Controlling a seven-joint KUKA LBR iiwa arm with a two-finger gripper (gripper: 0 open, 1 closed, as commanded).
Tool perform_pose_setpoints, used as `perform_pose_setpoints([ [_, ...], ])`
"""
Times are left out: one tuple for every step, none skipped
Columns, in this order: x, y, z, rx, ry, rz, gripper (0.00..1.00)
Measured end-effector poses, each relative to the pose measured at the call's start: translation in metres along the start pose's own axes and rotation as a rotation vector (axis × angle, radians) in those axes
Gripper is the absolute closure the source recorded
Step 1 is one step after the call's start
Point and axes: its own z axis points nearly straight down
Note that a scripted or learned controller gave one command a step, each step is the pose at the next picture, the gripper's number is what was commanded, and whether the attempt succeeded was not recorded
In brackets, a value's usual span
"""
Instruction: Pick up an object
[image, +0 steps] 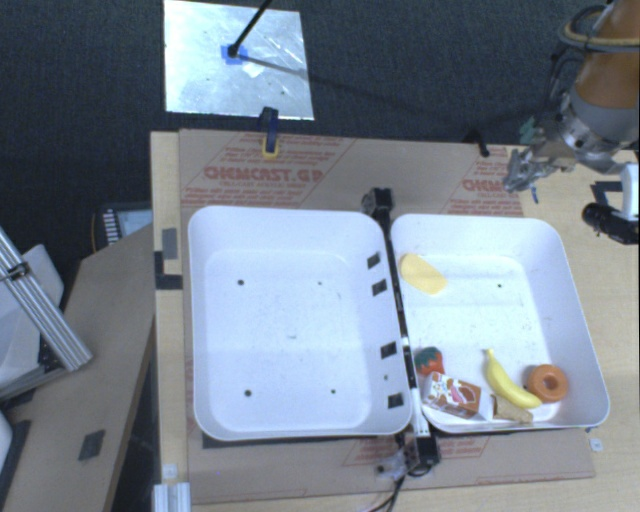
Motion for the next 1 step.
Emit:
perform_pose_setpoints([
  [-0.0004,0.0014,-0.0111,-0.004,-0.001,-0.002,1.0],
])
